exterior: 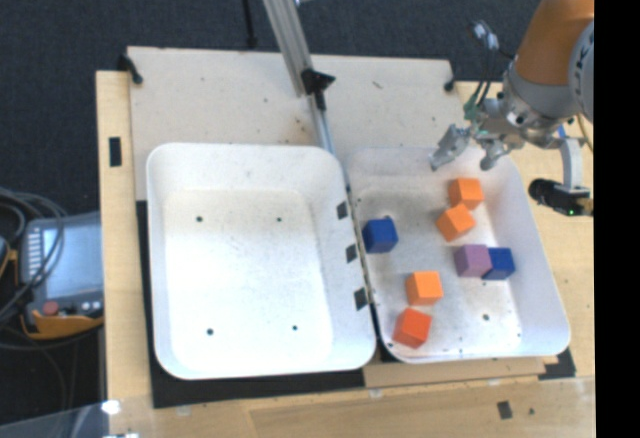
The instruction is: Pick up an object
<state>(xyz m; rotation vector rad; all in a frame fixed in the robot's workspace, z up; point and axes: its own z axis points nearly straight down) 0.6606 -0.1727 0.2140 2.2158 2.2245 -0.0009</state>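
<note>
The right bin [535,256] holds several small blocks. Two orange blocks [465,192] [455,222] lie near its far side, a blue block [379,234] sits by its left wall, and a purple block [472,259] touches another blue block [499,263]. Two more orange blocks [424,287] [412,327] lie toward the front. My gripper [466,152] hangs above the bin's far edge, just beyond the nearest orange block, open with nothing between its fingers.
The left bin [175,176] stands beside the right one. A slanted metal pole [285,21] rises from behind the bins' shared edge. A screen device [55,261] and cables lie off the bench at far left.
</note>
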